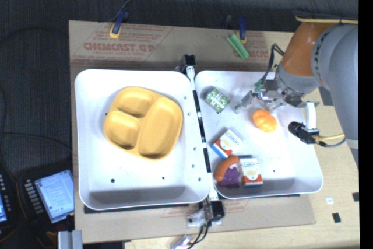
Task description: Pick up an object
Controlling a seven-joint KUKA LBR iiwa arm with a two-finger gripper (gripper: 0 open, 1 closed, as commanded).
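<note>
While above orange fruit (pixel 264 121), hand (pixel 260 98).

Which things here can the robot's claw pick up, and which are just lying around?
For the job:
claw, over the right bin
orange ball
green packet
small box
purple and orange pile
yellow tray in the left bin

Just lying about:
green marker
blue clamps
tablet
</note>
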